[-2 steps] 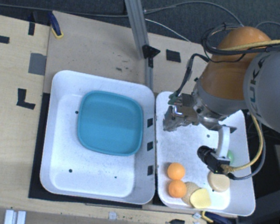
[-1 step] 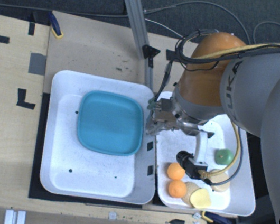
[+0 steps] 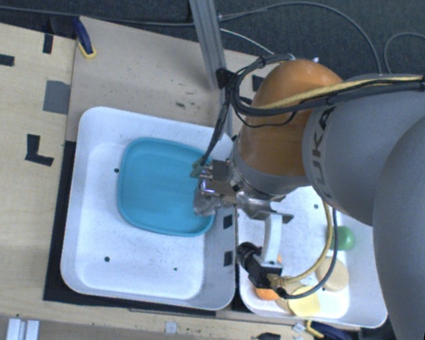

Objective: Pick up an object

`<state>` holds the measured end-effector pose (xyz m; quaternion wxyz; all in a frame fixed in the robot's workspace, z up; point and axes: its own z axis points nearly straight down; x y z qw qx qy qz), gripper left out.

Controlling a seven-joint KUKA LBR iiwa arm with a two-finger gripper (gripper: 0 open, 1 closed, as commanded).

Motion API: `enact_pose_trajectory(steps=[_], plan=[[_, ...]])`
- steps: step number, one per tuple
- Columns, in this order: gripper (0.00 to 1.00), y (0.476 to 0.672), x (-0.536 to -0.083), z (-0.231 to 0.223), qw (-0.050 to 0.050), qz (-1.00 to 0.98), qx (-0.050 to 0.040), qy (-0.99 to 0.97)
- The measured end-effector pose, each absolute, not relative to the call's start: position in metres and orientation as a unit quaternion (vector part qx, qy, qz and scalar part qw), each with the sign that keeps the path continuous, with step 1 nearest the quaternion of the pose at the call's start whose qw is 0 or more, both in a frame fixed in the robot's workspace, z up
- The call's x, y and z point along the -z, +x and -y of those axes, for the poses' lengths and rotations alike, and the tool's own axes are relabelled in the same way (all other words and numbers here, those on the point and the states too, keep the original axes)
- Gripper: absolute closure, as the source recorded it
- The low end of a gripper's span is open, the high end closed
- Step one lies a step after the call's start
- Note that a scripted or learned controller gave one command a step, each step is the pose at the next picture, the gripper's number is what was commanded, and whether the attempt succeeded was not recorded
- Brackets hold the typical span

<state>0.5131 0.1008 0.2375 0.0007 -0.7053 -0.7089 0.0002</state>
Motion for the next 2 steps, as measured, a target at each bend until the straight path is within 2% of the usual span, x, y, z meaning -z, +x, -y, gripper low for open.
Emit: enact_pose_trajectory(steps=[1,2], plan=[[1.0,0.5143,-0.225,-0.0996,0.0,0.707,-0.0008,-0.707],[0.0,0.5143,-0.2254,-0.0996,0.0,0.707,-0.0005,-0.707]])
